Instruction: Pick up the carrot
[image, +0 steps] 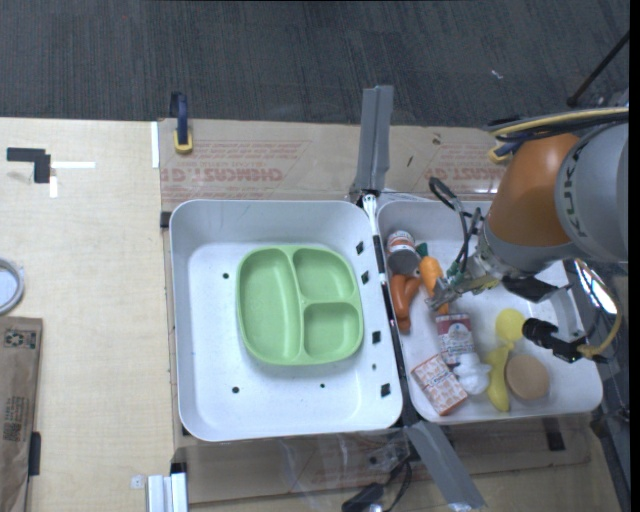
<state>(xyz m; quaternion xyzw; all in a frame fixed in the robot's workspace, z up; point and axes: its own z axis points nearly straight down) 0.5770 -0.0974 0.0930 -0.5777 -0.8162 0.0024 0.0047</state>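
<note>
We see the carrot (430, 274) in the right bin (575, 400), near its left wall, at about ten o'clock from the gripper (447, 291); its state we cannot tell. We judge the carrot light, stiff and smooth, best gripped across its middle.

Red upside-down lettering reading CHEMCAST GP runs along the brown paper strip (240, 160) beyond the bins, and KUKA marks the arm (580, 200).
</note>
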